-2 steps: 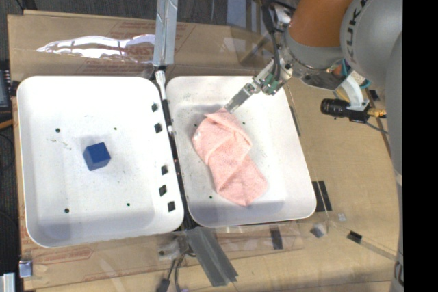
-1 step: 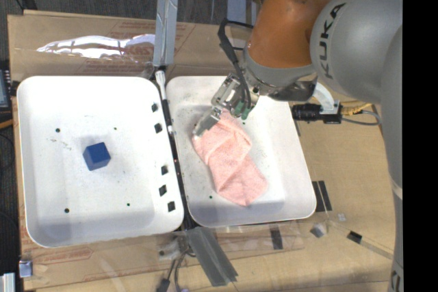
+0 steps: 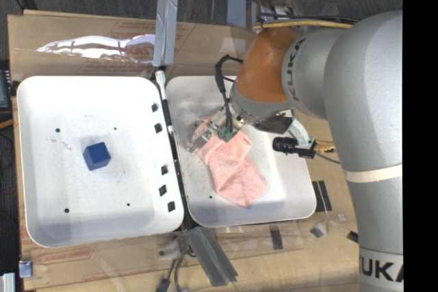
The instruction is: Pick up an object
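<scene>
So the pink cloth [image 3: 234,165] lies crumpled in the right bin [image 3: 298,200], running from about the middle down toward the near edge, with its top corner right under the gripper [image 3: 213,133]. It looks light, floppy and easy to bunch, so I'd guess a pinch on a raised fold or that top corner works better than pressing down on a flat patch, where the fingers could just slide off the fabric. There's a small green thing [image 3: 225,136] right at the gripper tip, touching the cloth's top edge; can't tell if it's its own object or part of the tool. Whether the gripper is apart, together or clamped on anything, I honestly can't tell, since the arm [image 3: 321,78] covers a lot of it from above. Over in the left bin [image 3: 41,215] sits a blue cube [image 3: 97,155], well apart from everything.
</scene>
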Tool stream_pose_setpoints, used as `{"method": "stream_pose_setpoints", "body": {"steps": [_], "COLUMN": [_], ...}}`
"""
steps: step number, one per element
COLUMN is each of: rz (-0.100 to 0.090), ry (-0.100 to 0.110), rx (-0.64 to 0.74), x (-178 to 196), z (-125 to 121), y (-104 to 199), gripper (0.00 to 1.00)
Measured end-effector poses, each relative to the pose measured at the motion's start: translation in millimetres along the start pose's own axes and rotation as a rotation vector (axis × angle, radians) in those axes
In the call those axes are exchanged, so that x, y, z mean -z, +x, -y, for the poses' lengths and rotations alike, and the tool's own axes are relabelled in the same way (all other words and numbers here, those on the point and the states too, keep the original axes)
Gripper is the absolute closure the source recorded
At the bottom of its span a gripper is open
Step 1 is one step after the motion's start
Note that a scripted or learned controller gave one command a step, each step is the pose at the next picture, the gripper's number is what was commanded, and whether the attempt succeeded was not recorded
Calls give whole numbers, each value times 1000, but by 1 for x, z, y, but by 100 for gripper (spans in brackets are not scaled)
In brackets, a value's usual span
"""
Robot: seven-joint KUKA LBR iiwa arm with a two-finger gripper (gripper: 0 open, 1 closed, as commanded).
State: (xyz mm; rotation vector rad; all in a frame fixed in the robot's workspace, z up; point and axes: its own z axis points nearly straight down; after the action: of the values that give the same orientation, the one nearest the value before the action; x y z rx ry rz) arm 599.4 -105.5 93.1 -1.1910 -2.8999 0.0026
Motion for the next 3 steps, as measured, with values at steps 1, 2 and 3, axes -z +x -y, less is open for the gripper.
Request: {"method": "stream_pose_setpoints", "body": {"steps": [1,2,3], "rz": [3,2,1], "ry": [-1,0,-1], "rx": [44,-80,-20], "x": [97,127,5], "z": [-52,-20,22], "y": [-5,-49,-98], "gripper": [0,0,0]}}
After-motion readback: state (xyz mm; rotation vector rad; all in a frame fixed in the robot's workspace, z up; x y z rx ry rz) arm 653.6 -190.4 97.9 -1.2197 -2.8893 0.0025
